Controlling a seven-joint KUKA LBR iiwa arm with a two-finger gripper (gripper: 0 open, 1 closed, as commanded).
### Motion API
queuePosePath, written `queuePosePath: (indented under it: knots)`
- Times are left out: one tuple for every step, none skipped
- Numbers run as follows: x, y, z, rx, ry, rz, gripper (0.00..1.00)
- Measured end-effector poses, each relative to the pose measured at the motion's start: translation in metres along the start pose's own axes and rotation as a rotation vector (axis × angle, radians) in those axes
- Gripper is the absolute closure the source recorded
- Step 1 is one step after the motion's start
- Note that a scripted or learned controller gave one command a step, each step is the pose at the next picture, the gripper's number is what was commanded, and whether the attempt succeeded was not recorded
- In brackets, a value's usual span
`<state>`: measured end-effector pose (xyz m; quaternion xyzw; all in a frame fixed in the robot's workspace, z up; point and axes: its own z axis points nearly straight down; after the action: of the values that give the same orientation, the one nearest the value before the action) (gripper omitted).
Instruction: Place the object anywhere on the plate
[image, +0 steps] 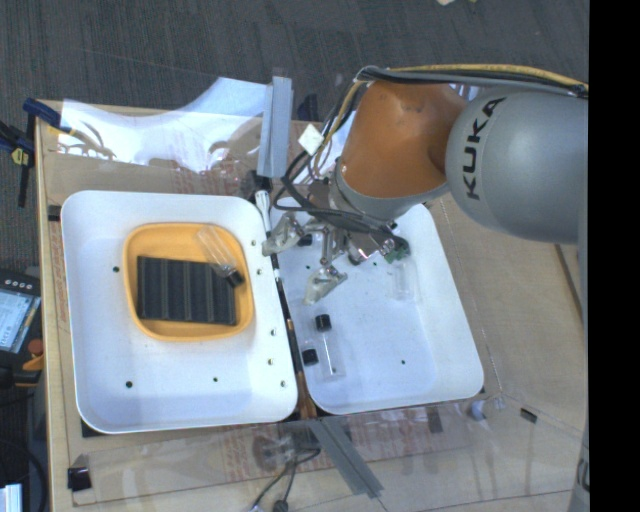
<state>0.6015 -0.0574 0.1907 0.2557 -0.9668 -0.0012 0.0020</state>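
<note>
A small black piece lies in the right bin below the claw, grip unreadable, the plate waiting left, so the pick probably comes next.

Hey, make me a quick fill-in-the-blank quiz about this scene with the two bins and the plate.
1. The yellow plate lies in the ____ bin.
2. A clear bulb rests on the plate's upper ____ corner.
3. The gripper hangs over the ____ bin.
4. The band above the arm's wrist is ____.

Missing words: left; right; right; orange
</note>
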Motion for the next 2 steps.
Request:
queuePosePath:
  knots:
    - [0.001,-0.033,-0.012,0.006,-0.006,-0.270,0.00]
    - [0.019,-0.076,-0.009,0.006,-0.004,-0.715,0.00]
